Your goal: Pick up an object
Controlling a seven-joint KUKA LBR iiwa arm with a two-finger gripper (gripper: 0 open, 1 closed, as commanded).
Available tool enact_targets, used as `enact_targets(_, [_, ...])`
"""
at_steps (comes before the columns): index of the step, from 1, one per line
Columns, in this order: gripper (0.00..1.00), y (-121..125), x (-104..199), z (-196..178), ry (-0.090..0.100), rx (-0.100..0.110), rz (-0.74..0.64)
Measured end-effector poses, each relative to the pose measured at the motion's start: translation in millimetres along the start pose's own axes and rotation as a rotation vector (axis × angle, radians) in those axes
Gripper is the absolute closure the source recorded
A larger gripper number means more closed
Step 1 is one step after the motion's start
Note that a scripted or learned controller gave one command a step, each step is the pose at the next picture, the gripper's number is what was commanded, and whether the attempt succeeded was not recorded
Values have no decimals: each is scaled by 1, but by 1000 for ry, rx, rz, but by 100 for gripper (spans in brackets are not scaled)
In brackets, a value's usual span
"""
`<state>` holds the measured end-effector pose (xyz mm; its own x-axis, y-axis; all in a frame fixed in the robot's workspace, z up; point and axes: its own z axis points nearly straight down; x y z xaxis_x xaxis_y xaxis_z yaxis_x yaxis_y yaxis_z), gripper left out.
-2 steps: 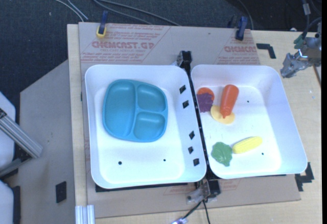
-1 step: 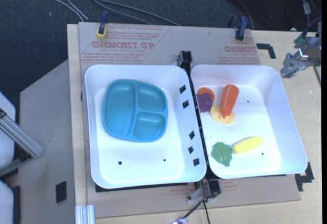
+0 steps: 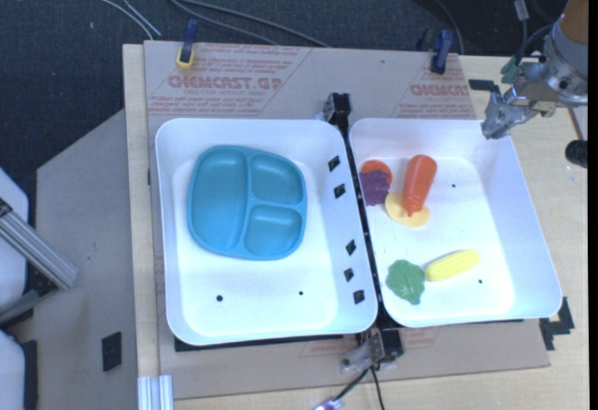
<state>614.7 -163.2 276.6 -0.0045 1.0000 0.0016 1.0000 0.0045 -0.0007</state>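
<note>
Nearest the camera, in the right bin (image 3: 523, 212), lie a green toy (image 3: 405, 280) and a corn cob (image 3: 452, 264); farther back, a carrot (image 3: 418, 182) and a purple toy (image 3: 376, 182). A blue plate (image 3: 248, 203) fills the left bin (image 3: 177, 240). Beyond the right bin's far corner hangs the gripper (image 3: 493, 126); its grip cannot be told.
</note>
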Motion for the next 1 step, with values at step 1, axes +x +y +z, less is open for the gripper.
enact_targets(1, [100, -6, 48, 14, 1, 2, 0])
